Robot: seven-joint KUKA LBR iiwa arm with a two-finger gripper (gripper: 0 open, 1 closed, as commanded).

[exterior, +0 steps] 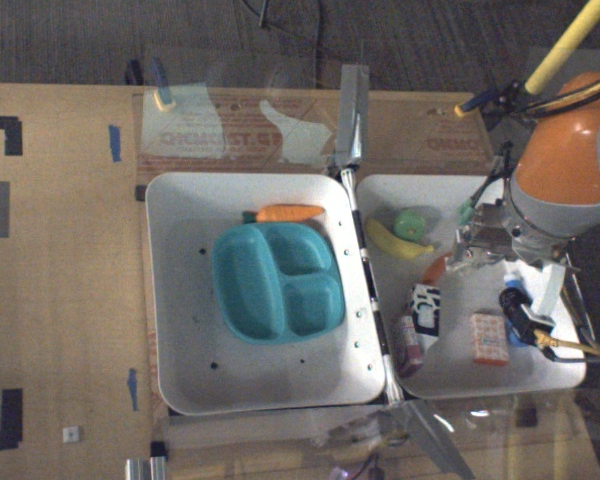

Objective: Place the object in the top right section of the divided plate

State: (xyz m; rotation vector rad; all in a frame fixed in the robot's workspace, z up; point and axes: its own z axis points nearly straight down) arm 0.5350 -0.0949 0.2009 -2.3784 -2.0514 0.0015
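**Arm over the right bin, plate waiting in the left**

The gripper (472, 251) hangs over the right bin (570, 373), above an orange-red object (435, 267) partly hidden beneath it. I cannot tell how the jaws stand or whether they hold anything. The teal plate (277, 281) lies in the left bin (180, 298), a carrot (290, 212) touching its far rim.

Risks, as I judge them: the right bin is crowded, so a grasp may catch a neighbour or slip; the carrot beside the plate could be knocked during placing.

Count: two bins, one plate, one carrot, one banana (398, 240), one green ball (412, 223), one small box (489, 338), one black-and-white carton (425, 311).
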